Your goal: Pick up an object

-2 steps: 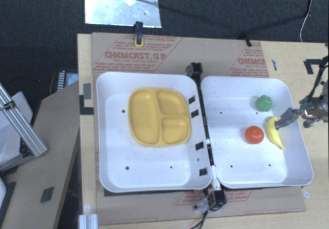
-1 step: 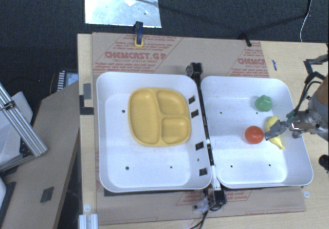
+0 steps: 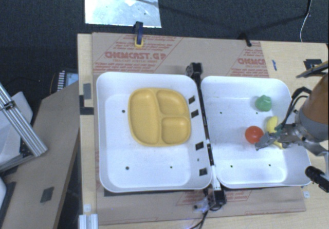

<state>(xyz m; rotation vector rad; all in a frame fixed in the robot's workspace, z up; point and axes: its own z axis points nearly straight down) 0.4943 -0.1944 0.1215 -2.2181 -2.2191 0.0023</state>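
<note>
Three small objects are located in the right half of the right bin (image 3: pixel 241 171): a red ball (image 3: pixel 253 134), a yellow object (image 3: pixel 272 125) just beside it to the right, and a green object (image 3: pixel 263 102) above both, near the bin's far right corner. The red ball is seated on the bin floor, and the yellow object is partly covered by the gripper hardware. The gripper (image 3: pixel 271 139) is positioned low over the right bin, entering from the right edge, with its dark fingertip ends placed just beside the red ball and against the yellow object. Whether the fingers are spread or closed cannot be determined from this view, and no object can be confirmed between them. The arm (image 3: pixel 314 115) is seen at the right margin, with cabling looped above the wrist. The left bin (image 3: pixel 113 171) is set directly beside the right bin, the two being joined along a central black divider rail (image 3: pixel 203 125). A yellow compartment tray (image 3: pixel 159 116) with three sections is laid flat in the upper middle of the left bin. Both bins are supported on a cardboard sheet (image 3: pixel 169 53) printed with red lettering, which is laid on the bench.
</note>
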